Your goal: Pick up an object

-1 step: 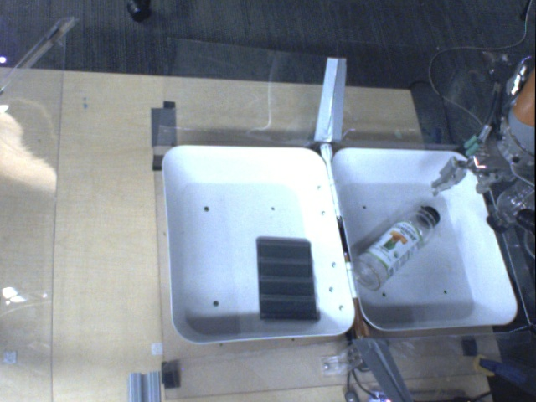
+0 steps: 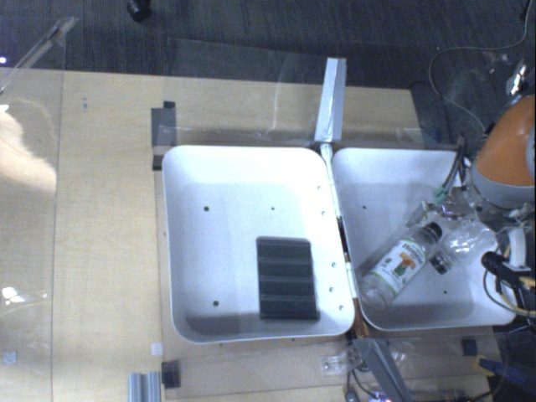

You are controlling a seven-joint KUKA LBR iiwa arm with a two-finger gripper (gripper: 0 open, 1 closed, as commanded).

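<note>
A clear plastic bottle (image 2: 395, 268) with a green and orange label lies on its side in the right bin (image 2: 377, 182), its dark cap pointing up and to the right. My gripper (image 2: 448, 223) hangs just beyond the cap end, below the arm's orange band (image 2: 511, 149). The wrist and cables blur into it there. A black ribbed rectangular block (image 2: 286, 278) lies flat in the left bin (image 2: 209, 182), near its front wall.
A small dark piece (image 2: 440, 264) lies on the right bin's floor beside the bottle's neck. A metal divider post (image 2: 331, 99) stands behind the seam between the bins. Cables (image 2: 502, 279) hang at the right bin's right edge.
</note>
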